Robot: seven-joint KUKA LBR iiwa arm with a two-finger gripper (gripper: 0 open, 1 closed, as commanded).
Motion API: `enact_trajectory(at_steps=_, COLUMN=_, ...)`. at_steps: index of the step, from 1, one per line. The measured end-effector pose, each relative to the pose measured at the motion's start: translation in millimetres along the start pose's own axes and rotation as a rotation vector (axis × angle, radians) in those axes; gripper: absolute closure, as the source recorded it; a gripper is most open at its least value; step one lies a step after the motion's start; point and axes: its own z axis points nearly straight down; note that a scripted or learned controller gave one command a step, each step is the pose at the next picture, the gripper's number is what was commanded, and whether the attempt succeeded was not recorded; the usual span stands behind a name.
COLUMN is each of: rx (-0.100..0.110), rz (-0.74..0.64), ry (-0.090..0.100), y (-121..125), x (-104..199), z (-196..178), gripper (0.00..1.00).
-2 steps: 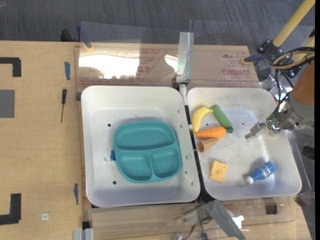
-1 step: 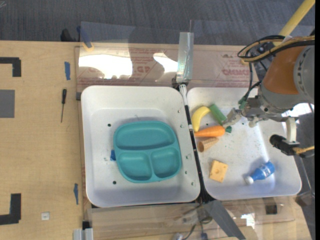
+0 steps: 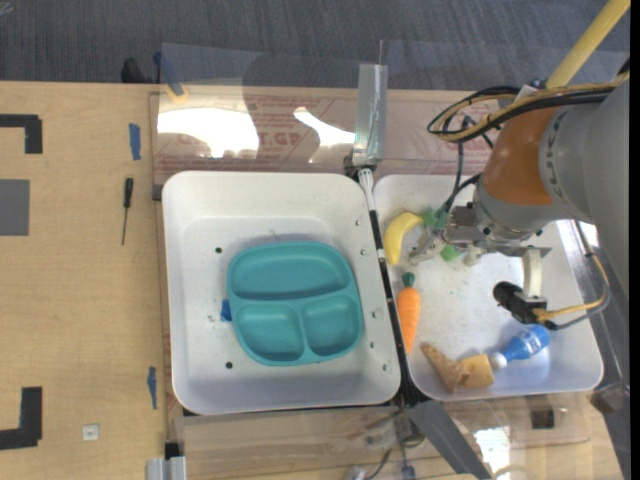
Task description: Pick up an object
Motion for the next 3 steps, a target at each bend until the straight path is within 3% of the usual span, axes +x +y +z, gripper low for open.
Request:
enact_trajectory(at_steps=1, rx=-0.005, rz=0.000, ry=-0.001, y=1.7, x=-0.4, z=-12.5, gripper=1.00)
enact_trajectory(at_steps=2, rx=-0.004, rz=-0.113, ry=0.004, y=-23.5, x=59.9, z=-102.5, gripper=1.00)
enact_trajectory(at_steps=3, rx=0.007, rz=0.189, ry=0.000, y=-26.5, x=31.0, z=-97.0, gripper=1.00)
